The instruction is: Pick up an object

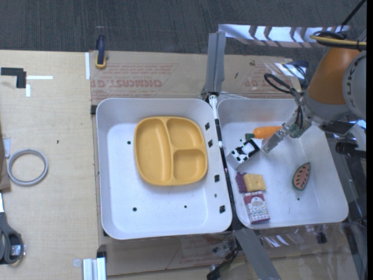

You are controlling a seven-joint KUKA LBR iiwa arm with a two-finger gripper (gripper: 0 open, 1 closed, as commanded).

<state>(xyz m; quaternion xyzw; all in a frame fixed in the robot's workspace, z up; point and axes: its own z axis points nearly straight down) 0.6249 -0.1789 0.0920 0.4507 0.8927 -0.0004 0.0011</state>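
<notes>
My gripper (271, 143) hangs low in the right bin (326, 214), reaching in from the right below the orange band of the arm (329, 74). Its tip is just beside the right end of an orange carrot (265, 132) and right of a black-and-white patterned toy (245, 151). Nothing shows between its tips. A watermelon slice (301, 176) lies to the lower right of the gripper. A yellow block on a purple piece (252, 182) and a red packet (256, 207) lie nearer the front.
The left bin (116, 214) holds a yellow divided plate (170, 150). The divider between the bins (220, 156) runs close to the patterned toy. On the bench at left lie a grey ring (26, 167) and scissors (9, 244).
</notes>
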